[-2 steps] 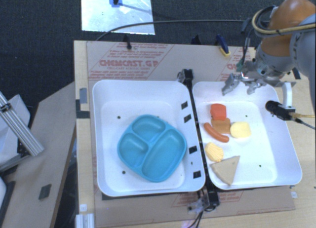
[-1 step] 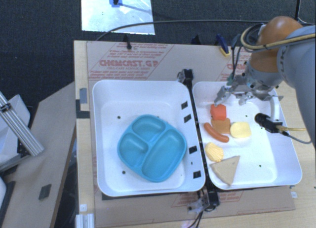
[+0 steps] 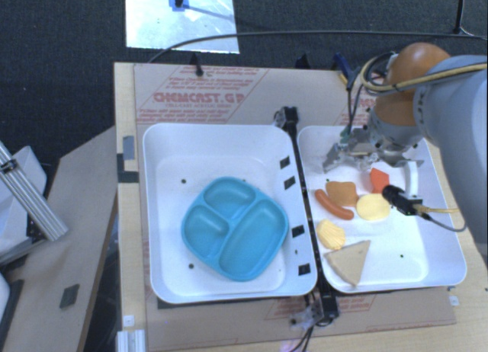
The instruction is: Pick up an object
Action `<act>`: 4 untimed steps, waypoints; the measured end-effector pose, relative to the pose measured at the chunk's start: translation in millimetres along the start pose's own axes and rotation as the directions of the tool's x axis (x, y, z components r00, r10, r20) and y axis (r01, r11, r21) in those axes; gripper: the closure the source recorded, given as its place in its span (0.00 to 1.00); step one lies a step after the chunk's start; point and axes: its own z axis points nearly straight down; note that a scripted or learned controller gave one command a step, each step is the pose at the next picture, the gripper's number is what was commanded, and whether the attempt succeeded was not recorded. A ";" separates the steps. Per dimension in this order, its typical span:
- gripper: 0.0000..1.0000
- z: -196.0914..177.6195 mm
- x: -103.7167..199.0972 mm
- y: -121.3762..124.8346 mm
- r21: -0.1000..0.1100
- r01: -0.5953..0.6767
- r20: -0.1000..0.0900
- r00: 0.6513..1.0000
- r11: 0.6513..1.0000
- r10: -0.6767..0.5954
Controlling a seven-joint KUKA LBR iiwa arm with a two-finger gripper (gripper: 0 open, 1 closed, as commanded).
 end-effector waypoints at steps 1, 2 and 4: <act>1.00 -12.6 -0.5 0.9 -0.003 0.000 0.001 1.000 1.000 0.000; 1.00 -77.9 -2.2 6.6 -0.007 0.002 0.001 1.000 1.000 -0.002; 1.00 -181.2 6.2 10.6 -0.005 0.003 0.001 1.000 1.000 -0.003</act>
